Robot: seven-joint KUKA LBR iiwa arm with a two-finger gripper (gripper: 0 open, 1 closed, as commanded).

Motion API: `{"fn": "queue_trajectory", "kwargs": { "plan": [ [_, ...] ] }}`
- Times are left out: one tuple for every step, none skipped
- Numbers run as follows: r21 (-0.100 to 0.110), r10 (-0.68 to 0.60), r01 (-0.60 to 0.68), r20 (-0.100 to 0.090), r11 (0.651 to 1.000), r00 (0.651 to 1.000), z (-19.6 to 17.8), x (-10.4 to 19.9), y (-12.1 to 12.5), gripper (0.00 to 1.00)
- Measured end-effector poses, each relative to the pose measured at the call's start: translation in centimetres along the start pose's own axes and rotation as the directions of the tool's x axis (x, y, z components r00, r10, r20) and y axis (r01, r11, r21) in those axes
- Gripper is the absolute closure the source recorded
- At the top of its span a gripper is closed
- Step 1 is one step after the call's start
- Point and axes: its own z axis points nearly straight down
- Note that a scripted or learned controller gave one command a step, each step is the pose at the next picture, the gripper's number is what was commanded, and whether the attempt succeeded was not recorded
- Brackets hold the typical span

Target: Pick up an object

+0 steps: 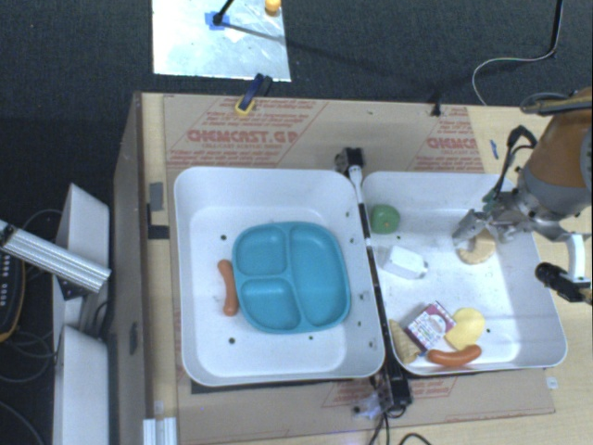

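Observation:
My gripper hangs low over the far right part of the right bin, reaching in from the right. Directly beneath and touching or nearly touching it lies a flat tan round piece, partly hidden by the gripper. Elsewhere in that bin are a green ball at the far left, a white block, a maroon and white packet, a yellow lemon-like piece, an orange sausage and a tan wedge along the near edge.
The left bin holds a blue divided plate with a second orange sausage lying beside it on the left. A black divider rail runs between the bins. The arm's orange band stands over the right rim.

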Motion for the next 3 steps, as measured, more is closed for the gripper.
{"fn": "queue_trajectory", "kwargs": {
  "plan": [
    [-0.002,0.0,0.0,0.0,1.0,1.0,-2.6,0.0,0.7,0.0],
    [0.0,0.0,0.0,0.0,1.0,1.0,-1.1,0.0,0.8,0.0],
    [-0.001,0.0,0.0,0.0,1.0,1.0,-2.8,0.0,0.8,0.0]
  ]
}}
